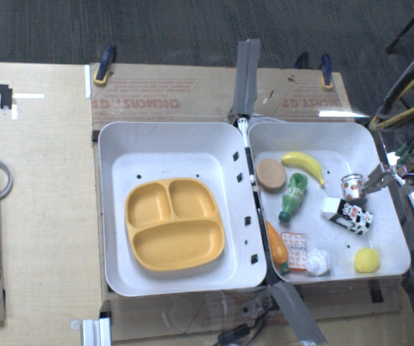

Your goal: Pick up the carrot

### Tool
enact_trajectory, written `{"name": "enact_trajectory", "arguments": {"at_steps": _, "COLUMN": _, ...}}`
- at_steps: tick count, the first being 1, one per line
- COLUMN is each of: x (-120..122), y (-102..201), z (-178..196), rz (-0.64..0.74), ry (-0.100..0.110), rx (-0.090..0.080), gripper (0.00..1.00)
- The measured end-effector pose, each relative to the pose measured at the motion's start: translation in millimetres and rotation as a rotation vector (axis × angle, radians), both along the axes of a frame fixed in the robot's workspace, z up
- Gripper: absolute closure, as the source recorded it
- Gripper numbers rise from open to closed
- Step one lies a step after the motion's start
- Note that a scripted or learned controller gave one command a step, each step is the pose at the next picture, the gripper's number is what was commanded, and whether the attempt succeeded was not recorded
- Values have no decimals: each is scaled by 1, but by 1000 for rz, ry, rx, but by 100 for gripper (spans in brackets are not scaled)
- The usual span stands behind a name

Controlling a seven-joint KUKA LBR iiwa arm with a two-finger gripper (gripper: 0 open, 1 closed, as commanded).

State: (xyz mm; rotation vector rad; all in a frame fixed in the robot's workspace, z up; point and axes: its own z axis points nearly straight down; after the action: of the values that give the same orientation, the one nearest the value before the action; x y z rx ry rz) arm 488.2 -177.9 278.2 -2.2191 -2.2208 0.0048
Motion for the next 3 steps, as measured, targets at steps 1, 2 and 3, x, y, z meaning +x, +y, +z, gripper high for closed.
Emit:
{"name": "enact_trajectory", "arguments": {"at_steps": 1, "x": -11, "y": 114, "z": -88, "rz": 18, "ry": 1, "rx": 0, "gripper": 0}}
{"name": "enact_trajectory", "arguments": {"at_steps": 2, "x": -11, "y": 194, "z": -88, "rz": -54, "ry": 0, "rx": -1, "gripper": 0}}
{"name": "enact_trajectory", "arguments": {"at_steps": 3, "x": -11, "y": 132, "z": -29, "rz": -244, "ry": 0, "rx": -3, "gripper": 0}}
